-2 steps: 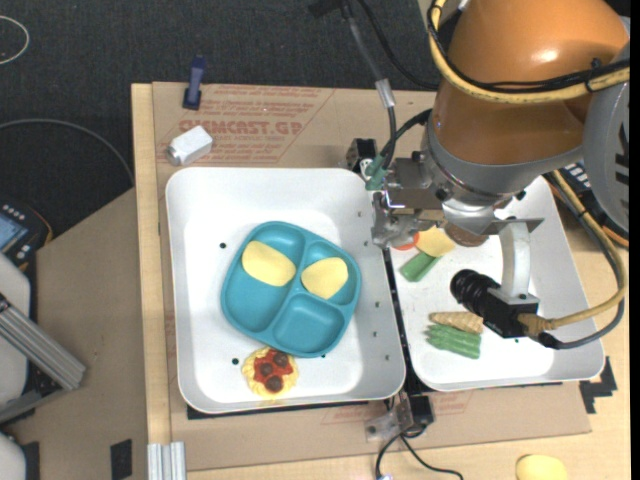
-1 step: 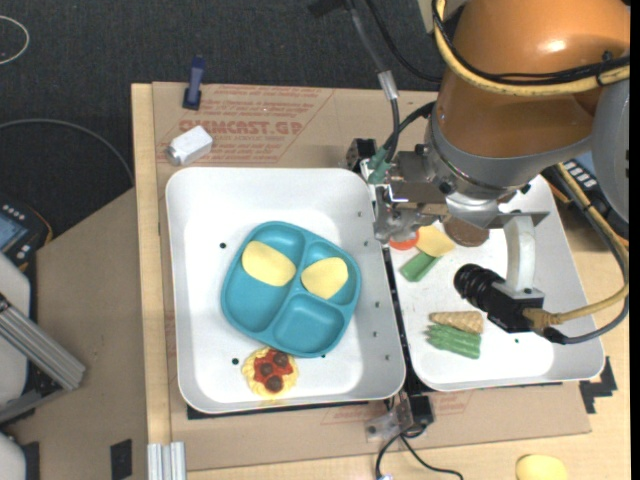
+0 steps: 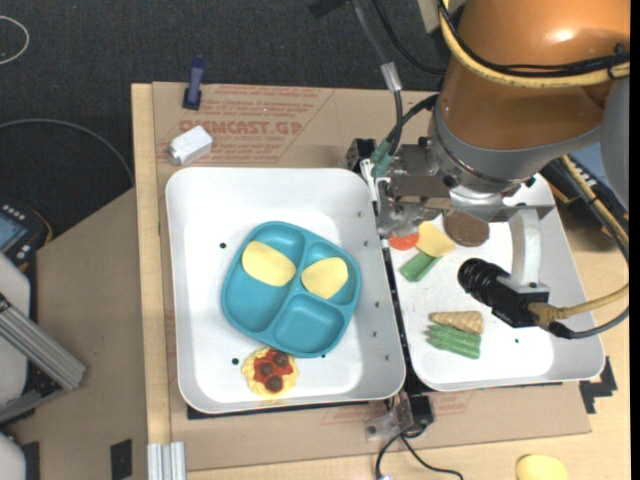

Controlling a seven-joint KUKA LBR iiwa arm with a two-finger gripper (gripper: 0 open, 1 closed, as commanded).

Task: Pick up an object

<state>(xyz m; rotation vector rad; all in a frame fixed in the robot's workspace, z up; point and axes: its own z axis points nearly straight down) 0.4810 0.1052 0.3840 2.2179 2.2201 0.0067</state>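
Over the right bin (image 3: 575,363), the gripper (image 3: 425,218) hangs low by the yellow toy food (image 3: 436,238) and green piece (image 3: 419,265), nothing looks picked up yet, and I cannot tell its grip.

A glossy orange band (image 3: 535,38) tops the grey wrist (image 3: 500,158), with black cables (image 3: 520,68) looped around it.

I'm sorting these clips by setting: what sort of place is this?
Probably a robotics lab bench for grasping tests: two shallow white plastic bins on a cardboard sheet, toy food such as the small pizza slice, and loose cables.
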